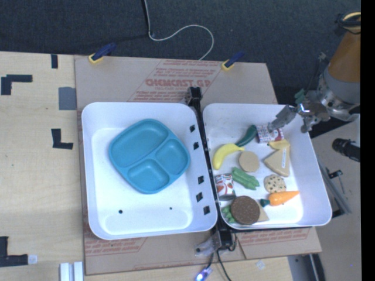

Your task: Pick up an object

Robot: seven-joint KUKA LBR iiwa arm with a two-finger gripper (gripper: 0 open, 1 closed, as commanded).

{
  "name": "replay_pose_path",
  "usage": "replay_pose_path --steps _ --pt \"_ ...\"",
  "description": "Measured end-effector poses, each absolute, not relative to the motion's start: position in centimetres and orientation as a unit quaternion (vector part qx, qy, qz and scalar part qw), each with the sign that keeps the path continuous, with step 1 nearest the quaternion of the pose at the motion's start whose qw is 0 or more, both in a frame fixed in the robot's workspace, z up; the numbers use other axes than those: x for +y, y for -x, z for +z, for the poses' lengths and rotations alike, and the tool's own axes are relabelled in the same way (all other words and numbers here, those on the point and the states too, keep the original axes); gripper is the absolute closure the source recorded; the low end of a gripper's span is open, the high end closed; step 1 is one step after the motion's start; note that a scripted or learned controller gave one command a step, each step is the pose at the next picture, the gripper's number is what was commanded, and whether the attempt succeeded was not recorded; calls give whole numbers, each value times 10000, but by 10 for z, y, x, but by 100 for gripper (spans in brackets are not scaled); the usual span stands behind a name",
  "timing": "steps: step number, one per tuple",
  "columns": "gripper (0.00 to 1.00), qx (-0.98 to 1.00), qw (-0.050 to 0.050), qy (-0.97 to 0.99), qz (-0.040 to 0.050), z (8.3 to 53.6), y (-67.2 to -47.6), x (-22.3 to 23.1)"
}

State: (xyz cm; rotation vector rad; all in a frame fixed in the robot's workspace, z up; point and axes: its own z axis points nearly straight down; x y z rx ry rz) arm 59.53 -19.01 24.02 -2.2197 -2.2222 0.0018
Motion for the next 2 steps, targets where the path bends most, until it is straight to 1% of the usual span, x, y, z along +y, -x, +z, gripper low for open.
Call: replay_pose_path --steps 1,2 --pt "0 -7085 21 7057 4 259 -548 -146" --pt "0 -7088 27 7054 10 250 -504 -90"
